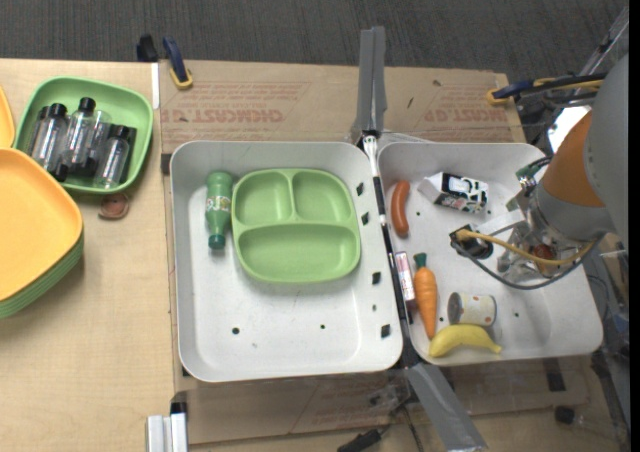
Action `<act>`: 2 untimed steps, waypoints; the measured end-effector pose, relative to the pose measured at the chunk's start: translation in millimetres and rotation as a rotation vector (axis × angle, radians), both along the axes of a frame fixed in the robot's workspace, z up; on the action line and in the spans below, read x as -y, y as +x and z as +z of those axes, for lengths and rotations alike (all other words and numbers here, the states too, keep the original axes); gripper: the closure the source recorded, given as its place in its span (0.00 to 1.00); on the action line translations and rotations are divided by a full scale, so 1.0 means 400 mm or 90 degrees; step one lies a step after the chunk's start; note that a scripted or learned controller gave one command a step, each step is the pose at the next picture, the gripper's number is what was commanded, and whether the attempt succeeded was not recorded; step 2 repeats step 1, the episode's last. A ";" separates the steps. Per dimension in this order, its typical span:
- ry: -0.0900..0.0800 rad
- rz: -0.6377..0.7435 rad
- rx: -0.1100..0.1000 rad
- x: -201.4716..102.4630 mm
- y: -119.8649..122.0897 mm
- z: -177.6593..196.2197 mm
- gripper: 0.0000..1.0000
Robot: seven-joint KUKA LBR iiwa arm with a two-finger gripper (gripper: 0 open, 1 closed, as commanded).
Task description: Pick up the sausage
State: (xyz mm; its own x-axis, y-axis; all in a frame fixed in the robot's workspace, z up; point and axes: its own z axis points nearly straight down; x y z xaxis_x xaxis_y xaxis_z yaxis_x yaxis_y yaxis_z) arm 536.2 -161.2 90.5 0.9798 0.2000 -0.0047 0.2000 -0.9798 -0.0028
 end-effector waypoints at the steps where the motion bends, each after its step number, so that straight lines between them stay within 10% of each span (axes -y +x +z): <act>1: 0.001 0.111 0.001 0.057 -0.048 0.000 1.00; 2: 0.001 0.111 0.001 0.057 -0.048 0.000 1.00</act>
